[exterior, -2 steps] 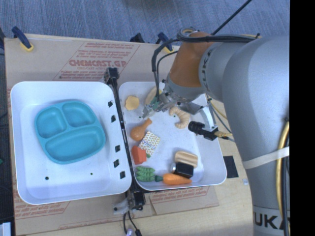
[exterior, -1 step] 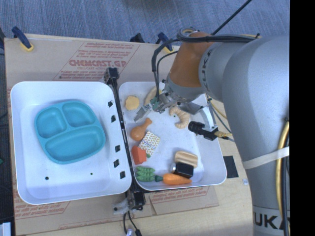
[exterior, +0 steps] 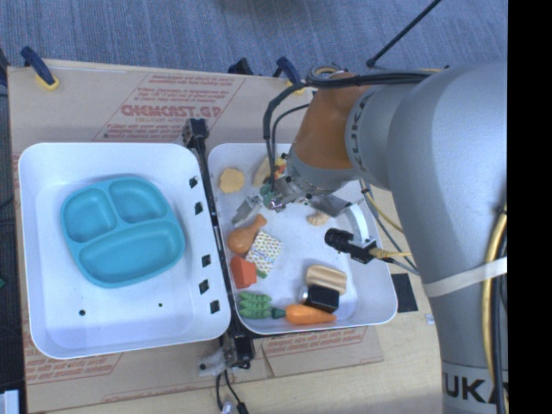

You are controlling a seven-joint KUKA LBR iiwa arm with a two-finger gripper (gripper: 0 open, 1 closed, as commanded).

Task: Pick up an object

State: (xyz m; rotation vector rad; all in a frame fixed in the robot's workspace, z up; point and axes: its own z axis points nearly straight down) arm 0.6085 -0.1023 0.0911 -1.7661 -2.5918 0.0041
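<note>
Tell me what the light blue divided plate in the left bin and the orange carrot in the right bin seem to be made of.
Light blue divided plate: probably moulded plastic or silicone, with one even colour, soft rounded compartment ridges and a dull sheen. Orange carrot: likely a plastic toy, smooth and uniformly orange with a green end; too small to be sure.

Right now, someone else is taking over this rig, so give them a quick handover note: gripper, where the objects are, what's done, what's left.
Gripper: low over the upper left part of the right bin; I cannot tell whether it is open or shut, and nothing shows between its tips.
Objects, all in the right bin: drumstick just below the gripper, round cookie, carrot, green vegetable, bread piece.
Left bin: a blue divided plate.
Done: arm is over the objects.
Left: grasp one and lift it.
</note>
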